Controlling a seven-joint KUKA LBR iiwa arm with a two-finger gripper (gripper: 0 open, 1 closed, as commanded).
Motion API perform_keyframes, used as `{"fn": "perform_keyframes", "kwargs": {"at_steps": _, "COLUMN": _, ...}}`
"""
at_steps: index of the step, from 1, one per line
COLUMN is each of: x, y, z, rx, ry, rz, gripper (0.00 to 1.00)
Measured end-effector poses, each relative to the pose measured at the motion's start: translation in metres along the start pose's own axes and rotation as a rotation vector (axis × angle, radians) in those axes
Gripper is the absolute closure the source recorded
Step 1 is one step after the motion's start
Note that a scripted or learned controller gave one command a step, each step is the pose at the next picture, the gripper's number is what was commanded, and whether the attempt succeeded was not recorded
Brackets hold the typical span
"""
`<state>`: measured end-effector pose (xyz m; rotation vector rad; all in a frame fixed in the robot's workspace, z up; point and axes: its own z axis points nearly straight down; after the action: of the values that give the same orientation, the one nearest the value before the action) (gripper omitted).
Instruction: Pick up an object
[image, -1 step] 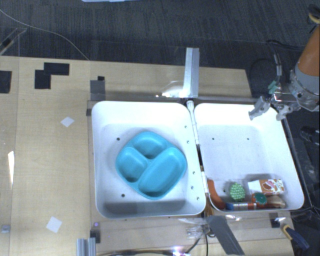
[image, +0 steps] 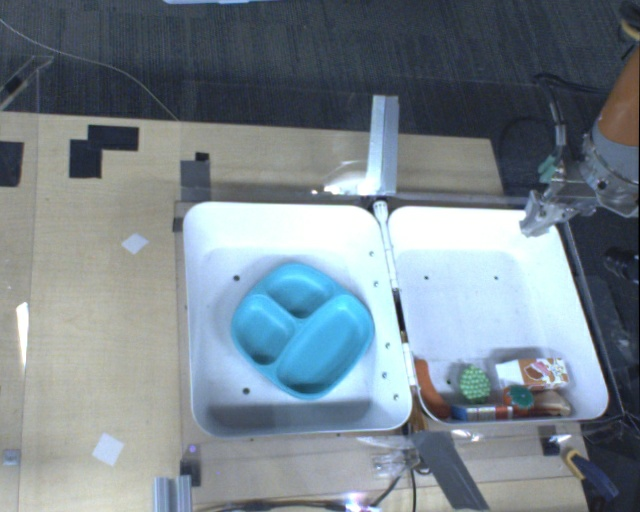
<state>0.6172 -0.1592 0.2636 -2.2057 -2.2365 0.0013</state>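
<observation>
now the gripper (image: 537, 222) is hovering over the right bin's (image: 500, 290) far right corner, grip unclear; the small objects (image: 505, 388) are lying well below it, against the near wall.

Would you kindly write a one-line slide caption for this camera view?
Gripper hovers over right bin's far corner; small items crowd its near edge; blue divided tray fills left bin.

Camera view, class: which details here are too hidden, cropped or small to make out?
- Arm: cut off by the camera view's right edge above the orange band.
- Gripper: too small and blurred to judge its state.
- Small items at the right bin's near edge: crowded, overlapping, too small to identify individually.
- Blue tray: compartment contents indistinct.
</observation>
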Motion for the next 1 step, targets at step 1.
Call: {"fn": "perform_keyframes", "kwargs": {"at_steps": 1, "x": 0.0000, "y": 0.0000, "z": 0.0000, "rx": 0.000, "ry": 0.000, "rz": 0.000, "gripper": 0.00}}
